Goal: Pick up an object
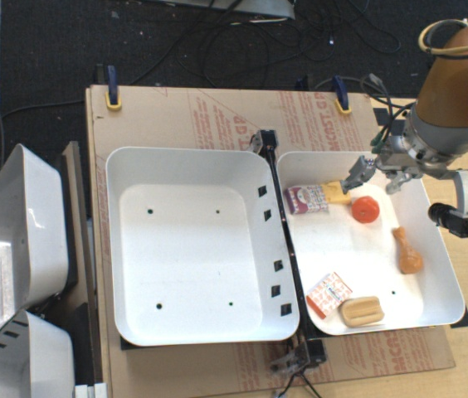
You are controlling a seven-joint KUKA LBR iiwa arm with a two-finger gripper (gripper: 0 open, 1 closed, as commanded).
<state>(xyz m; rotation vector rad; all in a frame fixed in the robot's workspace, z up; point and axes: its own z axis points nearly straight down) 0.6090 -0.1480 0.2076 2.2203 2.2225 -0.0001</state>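
Gripper (377,175) fingers spread apart, seemingly grasping nothing, poised above right bin (433,255), red ball (366,210) just below, maroon packet (307,199) nearby, tan block (361,311) well apart.

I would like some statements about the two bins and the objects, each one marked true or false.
1. The orange ball lies in the right bin. True.
2. The left bin holds the maroon packet. False: the maroon packet lies in the right bin, near the divider.
3. The gripper hangs over the far part of the right bin. True.
4. The gripper holds the tan bread-like block. False: the tan block lies on the bin floor at the near edge, apart from the gripper.
5. The red-and-white card lies beside the tan block. True.
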